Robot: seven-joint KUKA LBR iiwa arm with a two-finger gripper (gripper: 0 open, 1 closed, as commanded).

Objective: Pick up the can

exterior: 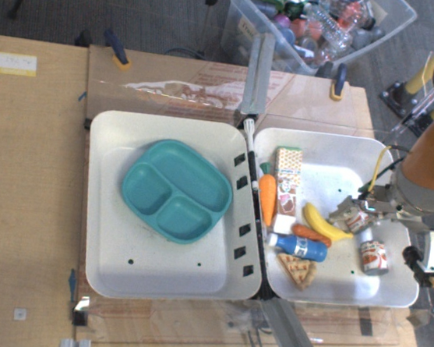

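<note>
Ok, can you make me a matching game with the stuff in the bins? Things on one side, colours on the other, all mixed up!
Things:
1. banana
2. carrot
3. divided plate
4. can

Colours:
A. teal
B. silver with red
C. yellow
D. orange

Pairs: 1-C, 2-D, 3-A, 4-B

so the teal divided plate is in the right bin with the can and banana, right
Not quite. The camera view shows the teal divided plate lying in the left bin. The can and banana are in the right bin, as you said.
</note>
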